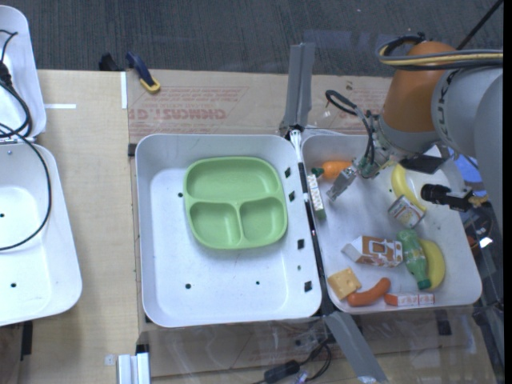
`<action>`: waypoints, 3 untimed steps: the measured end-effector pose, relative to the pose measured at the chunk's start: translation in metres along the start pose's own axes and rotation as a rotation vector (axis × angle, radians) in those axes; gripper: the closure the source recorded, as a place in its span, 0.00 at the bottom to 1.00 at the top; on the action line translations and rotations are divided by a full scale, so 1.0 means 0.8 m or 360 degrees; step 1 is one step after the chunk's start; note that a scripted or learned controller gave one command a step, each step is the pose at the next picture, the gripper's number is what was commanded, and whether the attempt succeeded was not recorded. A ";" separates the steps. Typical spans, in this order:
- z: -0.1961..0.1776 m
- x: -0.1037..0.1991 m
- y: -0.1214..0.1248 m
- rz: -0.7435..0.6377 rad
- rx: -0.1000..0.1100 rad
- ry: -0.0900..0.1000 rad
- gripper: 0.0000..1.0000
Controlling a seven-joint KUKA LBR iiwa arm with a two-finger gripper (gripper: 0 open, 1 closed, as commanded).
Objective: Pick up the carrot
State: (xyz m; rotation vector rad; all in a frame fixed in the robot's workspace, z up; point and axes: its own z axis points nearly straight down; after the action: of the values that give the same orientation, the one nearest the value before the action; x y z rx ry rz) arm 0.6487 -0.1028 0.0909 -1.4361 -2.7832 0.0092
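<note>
Orange catches the eye first: the carrot [334,169] lies at the far left corner of the right bin [460,294], close against the bin's back wall. The gripper [346,182] hangs right beside it, tilted down toward the left, its grey tip just below and to the right of the carrot. Whether the fingers are spread or pressed together, I cannot tell from up here, and nothing shows between them. The arm [436,94] sweeps in from the right, its orange band bulging over the bin's back edge.

Over the rest of the right bin: a yellow banana [404,186] near the wrist, another banana [434,262] against the right side with a green bottle [414,258] beside it, a small carton [376,250] in the middle, a cracker [344,282] and a sausage [370,293] at the near edge.

Next door, the left bin [160,238] carries a green divided plate [237,202], sitting flat. Both bins rest side by side on the wooden counter [88,118].
</note>
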 end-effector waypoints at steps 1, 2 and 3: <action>-0.014 -0.002 0.002 0.0001 -0.0013 -0.0014 1.00; -0.152 0.077 0.028 0.0349 -0.0017 -0.0011 1.00; -0.151 0.077 0.027 0.0349 -0.0015 -0.0010 0.00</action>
State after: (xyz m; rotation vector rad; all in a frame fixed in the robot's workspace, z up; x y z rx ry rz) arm 0.6323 -0.0400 0.2119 -1.7379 -2.6182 0.0026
